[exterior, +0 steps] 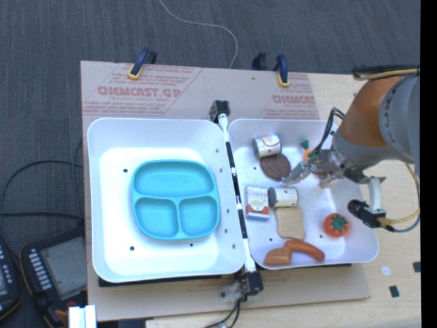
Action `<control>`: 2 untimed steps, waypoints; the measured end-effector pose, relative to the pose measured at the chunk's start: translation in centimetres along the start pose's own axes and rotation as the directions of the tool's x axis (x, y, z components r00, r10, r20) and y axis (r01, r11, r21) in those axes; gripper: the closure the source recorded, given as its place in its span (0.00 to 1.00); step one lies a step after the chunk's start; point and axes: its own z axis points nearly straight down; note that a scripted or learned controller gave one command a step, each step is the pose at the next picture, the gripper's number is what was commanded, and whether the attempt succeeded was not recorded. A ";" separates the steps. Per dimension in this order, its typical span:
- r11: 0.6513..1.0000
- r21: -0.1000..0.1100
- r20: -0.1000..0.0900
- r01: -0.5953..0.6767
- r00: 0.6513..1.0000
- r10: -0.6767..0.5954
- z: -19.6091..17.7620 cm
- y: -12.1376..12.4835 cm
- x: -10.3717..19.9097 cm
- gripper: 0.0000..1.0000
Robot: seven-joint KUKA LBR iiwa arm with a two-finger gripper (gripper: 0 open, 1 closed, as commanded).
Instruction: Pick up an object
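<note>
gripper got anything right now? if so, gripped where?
Nothing visibly held. The two-finger gripper hovers in the right white bin, its tips beside the brown round cookie, with no object seen between the fingers.

We see our one arm (389,118) reaching in from the right, its grey casing bulky at the picture's edge and the orange band (365,115) curving just above the wrist. Leftward of the band the wrist narrows into darker metal parts, with thin cables looping beside it. The claw (300,173) sits at the far left end of the arm, angled down and to the left. We cannot tell from here how the claw is set.
</note>
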 end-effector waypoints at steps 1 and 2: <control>1.000 0.000 0.000 0.000 1.000 0.000 -1.0 0.0 0.0 1.00; 1.000 0.001 0.000 0.000 1.000 0.000 -0.9 0.0 0.0 0.00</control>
